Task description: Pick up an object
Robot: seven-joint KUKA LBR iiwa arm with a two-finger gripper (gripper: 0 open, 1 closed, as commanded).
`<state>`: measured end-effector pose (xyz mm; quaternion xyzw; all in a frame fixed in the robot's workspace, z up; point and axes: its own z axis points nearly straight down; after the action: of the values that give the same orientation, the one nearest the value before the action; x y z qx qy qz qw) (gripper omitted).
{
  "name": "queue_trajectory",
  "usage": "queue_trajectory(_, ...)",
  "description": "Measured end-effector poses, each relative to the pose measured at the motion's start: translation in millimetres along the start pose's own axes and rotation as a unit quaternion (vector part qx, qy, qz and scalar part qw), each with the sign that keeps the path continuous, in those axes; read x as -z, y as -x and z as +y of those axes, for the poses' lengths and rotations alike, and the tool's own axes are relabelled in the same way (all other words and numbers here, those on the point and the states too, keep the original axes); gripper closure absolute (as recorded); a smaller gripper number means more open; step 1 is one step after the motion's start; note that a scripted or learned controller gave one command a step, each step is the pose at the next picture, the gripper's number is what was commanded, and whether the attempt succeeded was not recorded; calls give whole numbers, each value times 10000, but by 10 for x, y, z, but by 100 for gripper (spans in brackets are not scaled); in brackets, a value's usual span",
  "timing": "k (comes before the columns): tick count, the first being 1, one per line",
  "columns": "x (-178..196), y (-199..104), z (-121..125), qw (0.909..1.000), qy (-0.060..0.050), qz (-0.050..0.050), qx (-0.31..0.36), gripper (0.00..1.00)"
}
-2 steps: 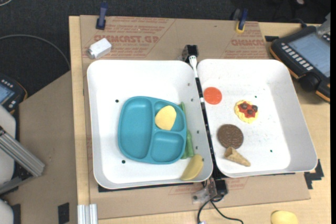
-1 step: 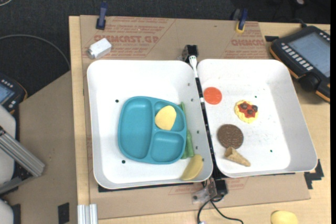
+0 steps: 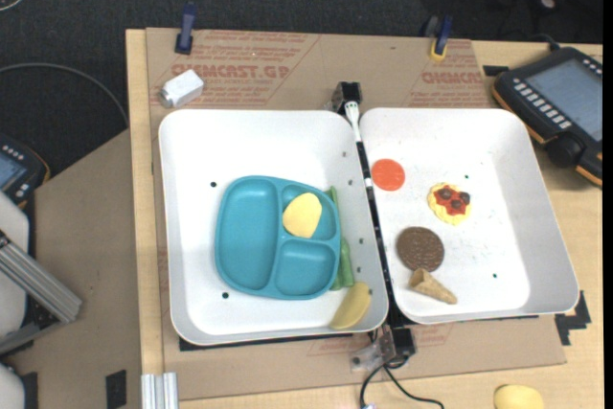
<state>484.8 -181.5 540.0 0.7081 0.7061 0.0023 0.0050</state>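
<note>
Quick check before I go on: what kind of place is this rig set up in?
Most likely a robotics lab test bench. Two white bins sit on a clamped cardboard sheet and hold toy food, like the cookie, and a control pendant lies at the bench's edge.

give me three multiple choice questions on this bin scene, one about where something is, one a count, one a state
1. Where does the teal divided tray lie?
A. in the left bin
B. in the right bin
C. on the bare cardboard

2. How many items lie in the right bin?
A. two
B. four
C. six

3. How does the yellow lemon-like piece sit?
A. loose on the bin floor
B. in a compartment of the tray
C. under the tray

Answers: 1 A, the tray rests on the left bin floor. 2 B, an orange disc, a small pizza piece, a brown cookie and a cone piece. 3 B, it sits in the tray's upper right compartment.
</note>
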Motion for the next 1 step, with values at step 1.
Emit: queue_trajectory(1,-1506,-228,-83,9999,-124,42,14,100)
